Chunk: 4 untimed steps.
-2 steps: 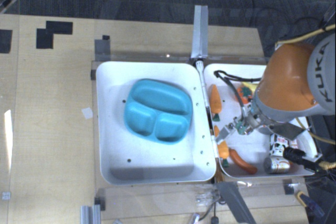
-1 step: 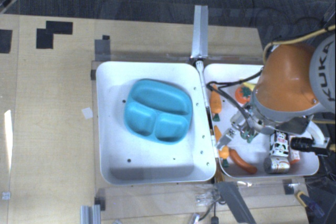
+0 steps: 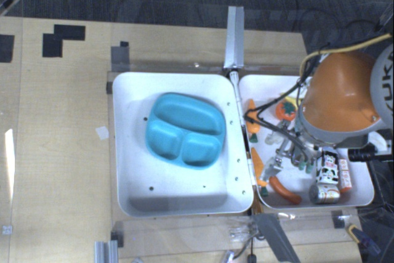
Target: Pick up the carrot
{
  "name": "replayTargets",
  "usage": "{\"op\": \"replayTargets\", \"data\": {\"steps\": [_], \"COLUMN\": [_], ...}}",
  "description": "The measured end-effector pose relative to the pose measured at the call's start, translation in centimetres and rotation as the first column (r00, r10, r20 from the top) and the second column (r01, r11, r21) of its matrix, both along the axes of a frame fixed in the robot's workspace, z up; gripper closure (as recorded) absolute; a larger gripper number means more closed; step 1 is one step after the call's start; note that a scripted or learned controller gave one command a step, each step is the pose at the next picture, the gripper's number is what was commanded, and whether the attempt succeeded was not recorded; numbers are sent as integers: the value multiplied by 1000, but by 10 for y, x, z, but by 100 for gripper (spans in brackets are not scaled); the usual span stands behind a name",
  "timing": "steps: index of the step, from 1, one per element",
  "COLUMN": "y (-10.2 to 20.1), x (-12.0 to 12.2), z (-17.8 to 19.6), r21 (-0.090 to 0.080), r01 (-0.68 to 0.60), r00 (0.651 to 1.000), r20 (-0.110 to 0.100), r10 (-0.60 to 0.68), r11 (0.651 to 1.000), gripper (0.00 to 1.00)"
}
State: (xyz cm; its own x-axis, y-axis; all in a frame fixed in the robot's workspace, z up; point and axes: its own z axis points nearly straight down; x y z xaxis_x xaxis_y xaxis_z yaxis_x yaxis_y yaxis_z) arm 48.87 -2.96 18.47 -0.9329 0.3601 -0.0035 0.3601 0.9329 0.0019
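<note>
On the pale bench, the gripper (image 3: pixel 284 154) hangs over the cluttered right bin (image 3: pixel 363 197) (finger state unclear); crowding could make it snag the hot dog (image 3: pixel 284 190), missing the carrot (image 3: pixel 257 163).

We see the arm (image 3: pixel 369 101) as a pale grey housing bearing dark lettering at its 3 o'clock edge, with a broad, glossy orange band (image 3: pixel 338 92) below it. A yellow cable (image 3: pixel 345 48) arcs over the band at 12 o'clock, and black cables (image 3: pixel 271 106) trail off at 9 o'clock. At 7 o'clock we note the metallic, silver-grey gripper (image 3: pixel 286 154) assembly.
</note>
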Motion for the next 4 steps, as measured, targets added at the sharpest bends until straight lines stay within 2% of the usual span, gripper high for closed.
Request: {"op": "replayTargets", "data": {"steps": [1, 2, 3, 4], "y": [38, 16, -20, -37], "x": [0, 4, 1, 7], "z": [0, -28, 1, 86], "r21": [2, 22, 0, 1], "r01": [325, 241, 86, 238], "r00": [946, 970, 996, 971], "r20": [1, 7, 6, 5], "r10": [-325, -241, -86, -238], "r11": [946, 970, 996, 971], "gripper": [0, 0, 0, 0]}}
